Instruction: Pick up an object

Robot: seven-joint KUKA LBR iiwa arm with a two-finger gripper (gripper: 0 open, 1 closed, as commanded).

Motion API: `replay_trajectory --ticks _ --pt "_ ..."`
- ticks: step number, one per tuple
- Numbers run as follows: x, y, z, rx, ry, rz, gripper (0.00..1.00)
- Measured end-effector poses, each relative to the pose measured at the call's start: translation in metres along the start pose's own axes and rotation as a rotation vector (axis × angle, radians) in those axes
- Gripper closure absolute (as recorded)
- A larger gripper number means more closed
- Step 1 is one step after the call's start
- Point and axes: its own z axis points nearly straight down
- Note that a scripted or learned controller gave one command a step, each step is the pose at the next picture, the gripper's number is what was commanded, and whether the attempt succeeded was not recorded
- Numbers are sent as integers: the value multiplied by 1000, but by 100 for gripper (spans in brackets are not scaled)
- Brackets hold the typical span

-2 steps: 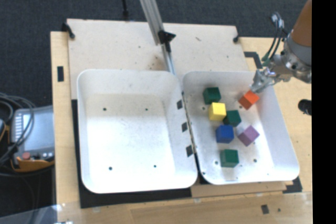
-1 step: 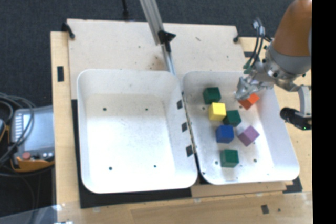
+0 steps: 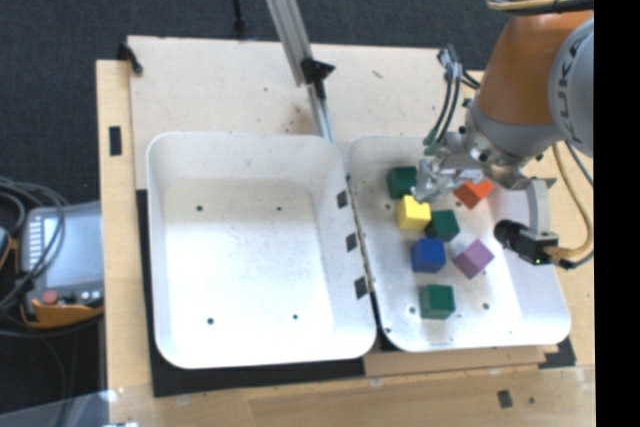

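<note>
The right bin (image 3: 540,310) holds several small blocks: a yellow cube (image 3: 413,212), a dark green cube (image 3: 401,181), another green block (image 3: 444,225), a blue cube (image 3: 428,255), a purple cube (image 3: 473,258), a green cube (image 3: 436,300) and an orange block (image 3: 474,191). My gripper (image 3: 437,178) hangs low over the bin's upper part, just above and right of the yellow cube, between the dark green cube and the orange block. The wrist hides its fingers.
The left bin (image 3: 250,245) lies beside the right one. A slanted aluminium post (image 3: 285,15) rises from the bench behind the bins. Cables and a black connector (image 3: 525,240) hang off the wrist over the right bin's right side.
</note>
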Motion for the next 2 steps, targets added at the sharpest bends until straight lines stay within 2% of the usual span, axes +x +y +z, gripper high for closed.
replay_trajectory --ticks 1,2 --pt "49 -6 -10 -1 2 -2 100" --pt "104 -27 -5 0 1 -1 100"
